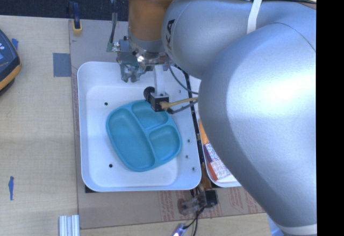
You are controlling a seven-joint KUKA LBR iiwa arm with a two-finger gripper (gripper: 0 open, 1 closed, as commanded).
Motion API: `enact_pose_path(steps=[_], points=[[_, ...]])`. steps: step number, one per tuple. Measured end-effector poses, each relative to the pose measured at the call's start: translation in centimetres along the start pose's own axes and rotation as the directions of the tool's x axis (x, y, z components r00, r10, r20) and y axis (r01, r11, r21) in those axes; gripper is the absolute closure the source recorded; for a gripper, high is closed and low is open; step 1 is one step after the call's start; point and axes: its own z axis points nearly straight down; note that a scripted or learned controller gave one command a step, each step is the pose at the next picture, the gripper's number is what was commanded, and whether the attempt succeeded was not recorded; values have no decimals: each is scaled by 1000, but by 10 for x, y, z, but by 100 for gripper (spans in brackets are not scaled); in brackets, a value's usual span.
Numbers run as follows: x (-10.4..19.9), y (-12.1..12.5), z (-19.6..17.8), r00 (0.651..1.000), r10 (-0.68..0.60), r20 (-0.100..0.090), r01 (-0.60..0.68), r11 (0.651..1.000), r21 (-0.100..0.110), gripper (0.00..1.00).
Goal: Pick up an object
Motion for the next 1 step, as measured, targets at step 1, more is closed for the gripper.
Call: enact_pose_path(steps=[1], points=[[0, 0, 0, 1000, 0, 0, 0, 1000, 0, 0]])
